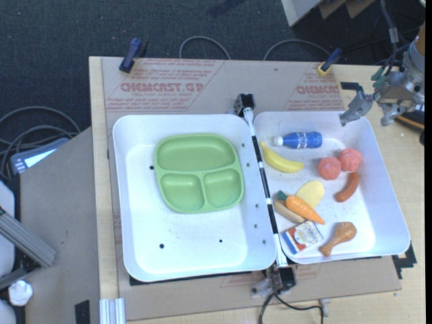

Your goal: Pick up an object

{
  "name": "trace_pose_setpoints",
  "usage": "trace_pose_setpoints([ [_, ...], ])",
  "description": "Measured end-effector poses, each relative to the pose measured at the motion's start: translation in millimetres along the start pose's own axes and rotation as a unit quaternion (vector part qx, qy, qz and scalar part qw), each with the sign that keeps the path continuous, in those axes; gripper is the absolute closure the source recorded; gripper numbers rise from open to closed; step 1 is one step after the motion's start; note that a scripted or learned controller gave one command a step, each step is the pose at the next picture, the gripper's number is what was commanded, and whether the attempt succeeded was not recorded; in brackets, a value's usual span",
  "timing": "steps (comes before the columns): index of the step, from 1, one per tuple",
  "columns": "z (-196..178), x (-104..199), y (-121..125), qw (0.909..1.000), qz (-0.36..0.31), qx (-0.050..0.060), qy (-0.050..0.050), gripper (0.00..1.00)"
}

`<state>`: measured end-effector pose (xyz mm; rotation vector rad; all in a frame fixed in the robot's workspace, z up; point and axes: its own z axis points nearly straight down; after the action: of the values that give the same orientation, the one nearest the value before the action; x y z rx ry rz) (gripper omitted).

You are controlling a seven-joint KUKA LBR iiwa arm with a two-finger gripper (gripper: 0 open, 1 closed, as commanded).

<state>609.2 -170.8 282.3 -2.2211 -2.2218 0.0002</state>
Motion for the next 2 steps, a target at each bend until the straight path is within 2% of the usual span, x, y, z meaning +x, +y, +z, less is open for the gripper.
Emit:
trace_pose_setpoints([
  [1, 122, -51, 3, 1.0000, 0.001, 0.001, 0.000, 0.00],
  [2, 198, -11, -15, 1.0000, 0.000, 0.001, 0.000, 0.00],
])
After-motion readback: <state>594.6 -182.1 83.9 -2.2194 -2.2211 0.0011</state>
